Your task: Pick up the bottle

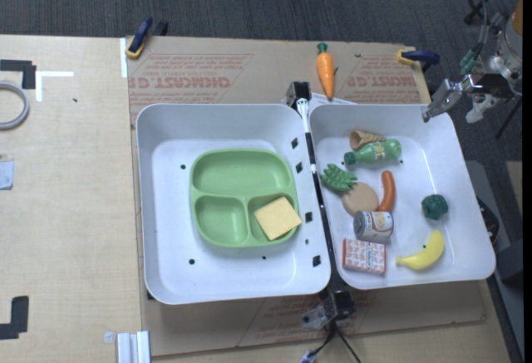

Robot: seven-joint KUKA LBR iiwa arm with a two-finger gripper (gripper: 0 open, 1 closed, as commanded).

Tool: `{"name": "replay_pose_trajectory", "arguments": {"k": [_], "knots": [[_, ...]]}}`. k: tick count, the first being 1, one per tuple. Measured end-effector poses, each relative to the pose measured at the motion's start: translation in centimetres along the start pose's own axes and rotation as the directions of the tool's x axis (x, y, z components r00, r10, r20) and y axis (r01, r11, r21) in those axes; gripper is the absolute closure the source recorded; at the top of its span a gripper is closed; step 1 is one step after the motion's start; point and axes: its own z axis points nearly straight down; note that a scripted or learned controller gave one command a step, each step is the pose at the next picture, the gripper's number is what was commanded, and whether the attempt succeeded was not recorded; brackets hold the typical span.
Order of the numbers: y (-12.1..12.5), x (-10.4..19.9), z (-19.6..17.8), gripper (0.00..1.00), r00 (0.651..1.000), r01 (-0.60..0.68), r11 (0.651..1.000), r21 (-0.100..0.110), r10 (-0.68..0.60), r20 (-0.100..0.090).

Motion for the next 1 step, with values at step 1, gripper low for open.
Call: {"name": "replay_pose_trajectory", "arguments": {"k": [1], "knots": [[0.05,-0.02,-0.97,1.0,1.0,0.003,1.0,-0.001,-0.003,0.002]]}}
